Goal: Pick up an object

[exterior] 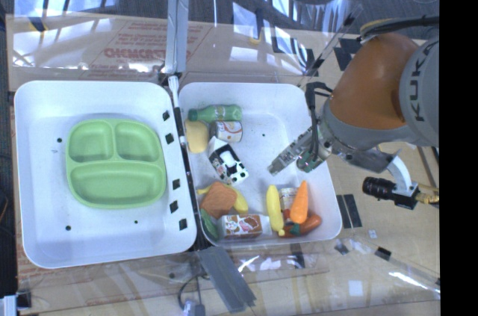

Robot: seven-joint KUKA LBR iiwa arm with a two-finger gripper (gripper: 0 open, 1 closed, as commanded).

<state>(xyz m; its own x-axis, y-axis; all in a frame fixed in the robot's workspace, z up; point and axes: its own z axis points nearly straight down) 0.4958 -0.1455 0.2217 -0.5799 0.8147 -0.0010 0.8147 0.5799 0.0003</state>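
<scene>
Gripper (287,160) is hovering at right-centre of frame, fingers slightly parted, holding nothing; carrot (299,203) and banana (274,207) are lying just below it.

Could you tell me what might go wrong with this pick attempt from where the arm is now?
1. The gripper hangs near the right bin's right wall, so descending there might clip the rim.
2. The carrot, banana and red item lie packed together; closing on one could nudge or snag its neighbours.
</scene>
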